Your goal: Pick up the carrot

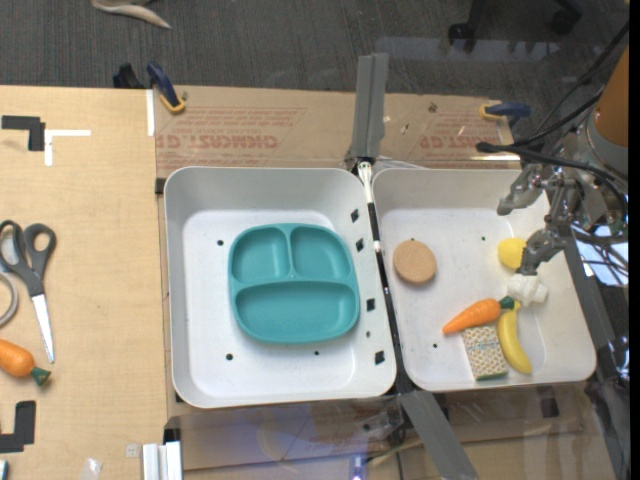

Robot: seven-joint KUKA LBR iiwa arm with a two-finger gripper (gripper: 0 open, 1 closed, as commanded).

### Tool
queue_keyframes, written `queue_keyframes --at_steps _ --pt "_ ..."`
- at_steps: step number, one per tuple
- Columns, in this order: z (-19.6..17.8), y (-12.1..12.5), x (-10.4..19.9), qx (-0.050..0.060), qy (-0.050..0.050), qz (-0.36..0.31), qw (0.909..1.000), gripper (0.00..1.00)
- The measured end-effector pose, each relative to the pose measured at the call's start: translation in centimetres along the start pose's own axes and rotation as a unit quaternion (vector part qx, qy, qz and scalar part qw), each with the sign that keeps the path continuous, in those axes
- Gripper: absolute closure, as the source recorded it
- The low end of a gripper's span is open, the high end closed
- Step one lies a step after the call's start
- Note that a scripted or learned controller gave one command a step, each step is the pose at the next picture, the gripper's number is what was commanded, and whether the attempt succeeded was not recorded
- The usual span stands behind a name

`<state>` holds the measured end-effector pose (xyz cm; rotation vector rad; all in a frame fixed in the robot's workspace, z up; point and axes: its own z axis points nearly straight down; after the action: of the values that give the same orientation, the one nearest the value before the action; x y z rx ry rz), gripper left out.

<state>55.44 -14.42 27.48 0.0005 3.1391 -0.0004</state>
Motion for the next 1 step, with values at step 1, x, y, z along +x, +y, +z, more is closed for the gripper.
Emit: queue_keyframes --at_steps 1 --pt "13.41 1.90 5.99 0.000 0.001 0.002 1.0000 0.00"
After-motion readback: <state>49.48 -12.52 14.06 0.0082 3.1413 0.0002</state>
